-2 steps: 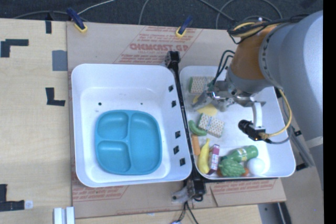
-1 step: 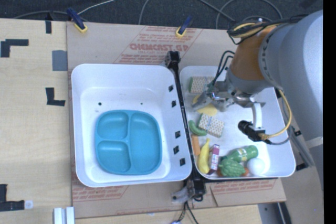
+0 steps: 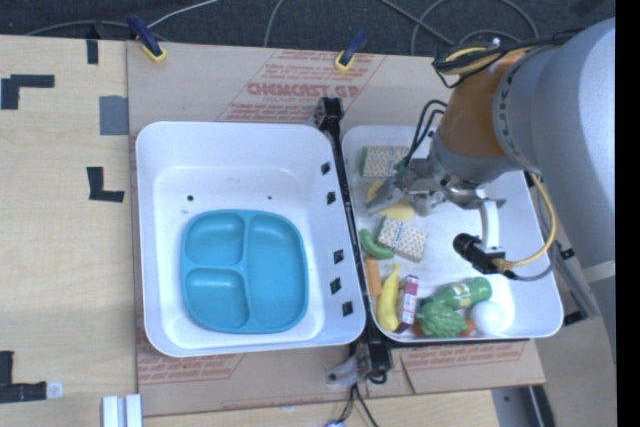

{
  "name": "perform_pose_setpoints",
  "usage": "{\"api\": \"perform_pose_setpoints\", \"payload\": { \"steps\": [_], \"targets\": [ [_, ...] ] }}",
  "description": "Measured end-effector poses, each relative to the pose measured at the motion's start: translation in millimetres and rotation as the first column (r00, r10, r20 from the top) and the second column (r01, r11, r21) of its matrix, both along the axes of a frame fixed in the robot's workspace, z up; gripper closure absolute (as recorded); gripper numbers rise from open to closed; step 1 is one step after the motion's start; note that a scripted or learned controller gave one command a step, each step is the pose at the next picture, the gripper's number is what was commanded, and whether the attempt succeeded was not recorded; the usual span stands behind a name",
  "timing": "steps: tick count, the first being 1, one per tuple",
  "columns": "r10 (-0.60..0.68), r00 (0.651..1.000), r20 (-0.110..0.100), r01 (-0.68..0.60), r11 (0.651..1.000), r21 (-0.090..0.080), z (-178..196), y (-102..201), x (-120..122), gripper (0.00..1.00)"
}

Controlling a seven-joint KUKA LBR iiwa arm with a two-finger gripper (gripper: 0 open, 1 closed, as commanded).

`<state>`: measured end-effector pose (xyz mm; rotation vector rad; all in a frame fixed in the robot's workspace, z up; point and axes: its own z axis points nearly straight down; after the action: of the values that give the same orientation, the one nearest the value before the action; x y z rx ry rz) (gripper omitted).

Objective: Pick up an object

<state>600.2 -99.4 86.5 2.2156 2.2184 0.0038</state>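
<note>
Camera view, from above and at a slant. Down low in the right bin (image 3: 545, 310), claw (image 3: 398, 187) sunk among the clutter at the bin's upper left, close to the divider between the two bins. Probably lowered there because that corner holds several small pieces crowded together, so a descent has good odds of closing on something. Cannot tell whether the claw is spread or pressed together: too small and too mixed in with the toys around it. Nothing plainly seen pinched in it.

Just below the claw, touching or nearly so: a small yellow piece (image 3: 398, 212), the likeliest target by position. Rounded, smooth, pale yellow, partly tucked under the metal, so its whole shape cannot be made out. Just above the claw: a speckled tan square (image 3: 381, 160), lying flat. Further below: a second speckled square (image 3: 403, 237), tilted, with a green pod (image 3: 371, 243) to its left. Well below, packed along the bin's near wall: a carrot (image 3: 373, 275), a banana (image 3: 389, 283), a pink box (image 3: 408, 300), a green bottle (image 3: 463, 293), a broccoli (image 3: 437, 317) and a white ball (image 3: 491, 315).

Far to the claw's left, in the left bin (image 3: 160, 165): a blue divided plate (image 3: 245, 270), flat and untouched, out of the grasp's way.
</note>
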Motion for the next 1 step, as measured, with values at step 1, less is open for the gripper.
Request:
{"api": "perform_pose_setpoints", "payload": {
  "steps": [1],
  "targets": [
    [0.000, 1.000, -0.002, 0.000, 1.000, 0.002, -0.8, 3.5, 42.6, 0.00]
  ]
}}
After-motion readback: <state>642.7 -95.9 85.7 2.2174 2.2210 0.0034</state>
